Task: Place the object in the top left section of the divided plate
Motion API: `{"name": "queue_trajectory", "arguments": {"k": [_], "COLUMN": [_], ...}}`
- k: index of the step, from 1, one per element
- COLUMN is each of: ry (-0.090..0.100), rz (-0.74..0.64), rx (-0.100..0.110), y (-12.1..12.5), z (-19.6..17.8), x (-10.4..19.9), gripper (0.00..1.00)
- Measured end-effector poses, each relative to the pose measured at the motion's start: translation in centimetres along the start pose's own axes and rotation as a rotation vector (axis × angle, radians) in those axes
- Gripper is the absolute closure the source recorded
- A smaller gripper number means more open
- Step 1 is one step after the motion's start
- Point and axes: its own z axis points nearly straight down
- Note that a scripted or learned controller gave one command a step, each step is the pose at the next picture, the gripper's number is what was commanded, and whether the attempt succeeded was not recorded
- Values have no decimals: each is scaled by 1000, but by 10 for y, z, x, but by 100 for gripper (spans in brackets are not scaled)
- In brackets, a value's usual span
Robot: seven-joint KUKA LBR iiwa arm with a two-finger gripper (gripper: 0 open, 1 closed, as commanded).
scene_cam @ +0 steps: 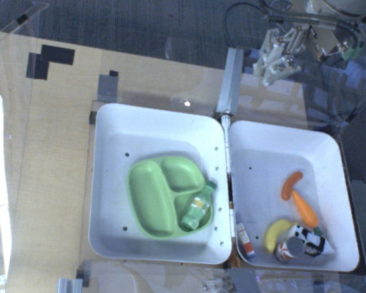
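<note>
Glossy green plastic divided plate (154,201)

I see my pale grey metal two-finger gripper (275,66) under a silvery wrist (329,15) trailing thin black cables (251,9)

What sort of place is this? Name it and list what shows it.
Probably a robot manipulation lab bench, not a kitchen: two white bins side by side on a wooden bench, a gripper overhead, and toy food such as a banana beside a green divided plate.
</note>
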Motion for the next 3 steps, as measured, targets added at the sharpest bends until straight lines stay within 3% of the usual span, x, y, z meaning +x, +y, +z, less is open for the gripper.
{"name": "queue_trajectory", "arguments": {"k": [1, 2, 3], "ry": [0, 0, -14], "rz": [-226, -226, -226], "rx": [1, 0, 5], "y": [-45, -45, -44], "z": [0, 0, -14], "x": [22, 22, 19], "gripper": [100, 0, 100]}}
